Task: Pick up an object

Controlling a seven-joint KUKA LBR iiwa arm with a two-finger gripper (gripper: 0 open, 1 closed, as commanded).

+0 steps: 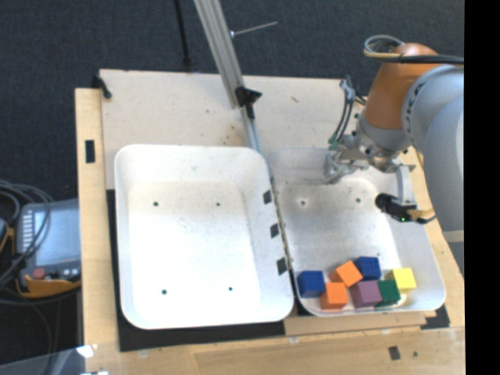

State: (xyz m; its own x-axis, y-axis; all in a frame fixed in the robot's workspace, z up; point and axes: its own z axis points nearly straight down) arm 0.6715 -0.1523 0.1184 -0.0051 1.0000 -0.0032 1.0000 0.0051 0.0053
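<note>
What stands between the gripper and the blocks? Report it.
Nothing visible. The gripper is over the far end of the right bin; the blocks cluster at its near end, with bare bin floor between them.

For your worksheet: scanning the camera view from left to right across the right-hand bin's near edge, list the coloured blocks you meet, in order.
Blue block → orange block → purple block → green block → yellow block. The second orange and second blue blocks sit behind these, overlapping them, so I leave them out.
</note>
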